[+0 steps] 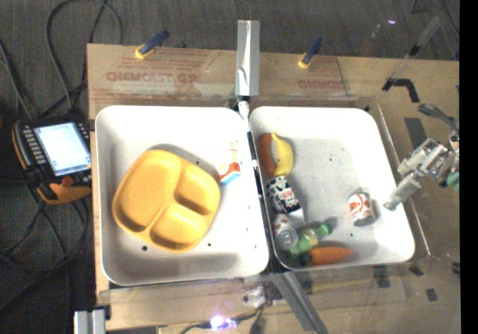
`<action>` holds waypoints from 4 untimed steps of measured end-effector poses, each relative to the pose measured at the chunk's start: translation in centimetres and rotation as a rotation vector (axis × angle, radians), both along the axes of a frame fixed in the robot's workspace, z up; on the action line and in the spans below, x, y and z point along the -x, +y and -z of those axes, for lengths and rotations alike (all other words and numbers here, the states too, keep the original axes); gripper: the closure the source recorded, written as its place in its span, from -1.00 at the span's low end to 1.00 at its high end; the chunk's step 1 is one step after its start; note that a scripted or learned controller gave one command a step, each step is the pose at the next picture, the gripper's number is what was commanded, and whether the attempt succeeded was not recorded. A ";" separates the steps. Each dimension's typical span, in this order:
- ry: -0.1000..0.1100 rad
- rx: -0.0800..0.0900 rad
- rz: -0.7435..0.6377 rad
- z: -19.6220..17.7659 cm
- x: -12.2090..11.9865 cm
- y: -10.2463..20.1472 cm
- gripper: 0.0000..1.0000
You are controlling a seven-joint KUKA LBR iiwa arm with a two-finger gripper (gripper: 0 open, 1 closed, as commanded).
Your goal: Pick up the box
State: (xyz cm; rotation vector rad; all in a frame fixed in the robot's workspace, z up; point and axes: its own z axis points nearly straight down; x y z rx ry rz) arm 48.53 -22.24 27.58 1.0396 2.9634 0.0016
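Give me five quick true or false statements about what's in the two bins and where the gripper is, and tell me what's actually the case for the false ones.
1. The yellow divided tray lies in the left bin. True.
2. The carrot lies in the left bin. False: it lies near the front edge of the right bin.
3. The gripper is at the right bin's right side, beside the small red and white can. True.
4. The banana lies against the right bin's right wall. False: it lies near that bin's left wall.
5. The black and white box sits in the yellow tray. False: it sits in the right bin, just below the banana.
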 end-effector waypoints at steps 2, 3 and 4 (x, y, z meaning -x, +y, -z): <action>0.001 0.001 0.005 1.5 0.1 0.0 -1.00; 0.002 0.001 -0.126 10.5 0.1 0.0 -1.00; -0.003 0.003 -0.244 -4.4 -6.3 0.0 -1.00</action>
